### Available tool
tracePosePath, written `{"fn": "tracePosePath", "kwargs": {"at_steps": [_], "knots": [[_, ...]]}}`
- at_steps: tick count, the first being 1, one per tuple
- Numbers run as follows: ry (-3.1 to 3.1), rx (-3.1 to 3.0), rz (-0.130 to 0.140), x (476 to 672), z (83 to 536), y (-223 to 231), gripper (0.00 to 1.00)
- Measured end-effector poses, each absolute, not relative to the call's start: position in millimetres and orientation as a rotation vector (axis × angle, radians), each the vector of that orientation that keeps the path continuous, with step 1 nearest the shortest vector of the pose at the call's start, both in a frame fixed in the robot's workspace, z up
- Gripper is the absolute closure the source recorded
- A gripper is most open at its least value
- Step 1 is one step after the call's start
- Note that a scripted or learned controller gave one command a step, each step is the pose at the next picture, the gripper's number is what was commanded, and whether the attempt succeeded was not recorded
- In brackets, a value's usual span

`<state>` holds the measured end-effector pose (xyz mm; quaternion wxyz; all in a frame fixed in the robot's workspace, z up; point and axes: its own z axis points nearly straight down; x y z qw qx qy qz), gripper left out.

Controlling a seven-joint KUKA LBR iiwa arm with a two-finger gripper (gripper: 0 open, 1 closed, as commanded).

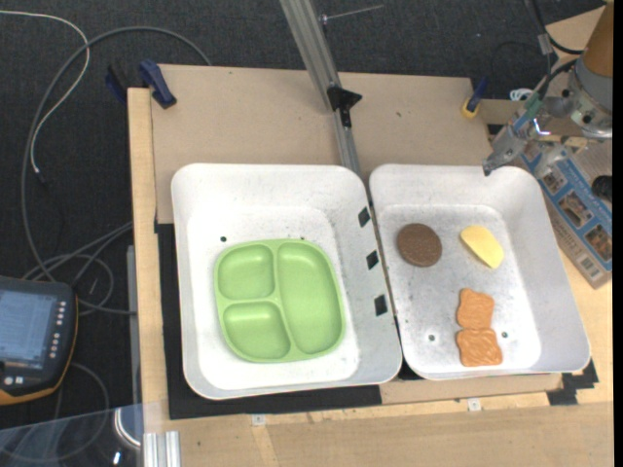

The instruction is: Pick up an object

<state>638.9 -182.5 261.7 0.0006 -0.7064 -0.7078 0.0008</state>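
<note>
while the gripper (506, 149) hangs over the right bin's (545, 212) far rim, its opening impossible to tell, the yellow piece (482, 245) lies inside that bin, nearer the camera, long axis slanting.

Left bin (195, 202) holding a green divided plate (280, 300); right bin (545, 261) holding a brown disc (420, 244), yellow piece (483, 245) and two orange pieces (477, 328).

We see a wooden bench (243, 115); two white bins, the left bin (195, 261) and right bin (545, 261), sit side by side on it.
</note>
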Motion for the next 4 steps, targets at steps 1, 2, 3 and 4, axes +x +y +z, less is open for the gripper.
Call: {"fn": "tracePosePath", "kwargs": {"at_steps": [1, 2, 3, 4], "knots": [[-2.226, -2.208, 0.000, 630.3, 232.4, -102.0, 0.00], [-2.214, -2.215, 0.009, 611.5, 90.2, -93.0, 0.00], [-2.220, -2.222, -0.003, 615.1, 106.9, -93.2, 1.00], [-2.227, -2.221, -0.004, 661.5, 100.7, -102.9, 1.00]]}}
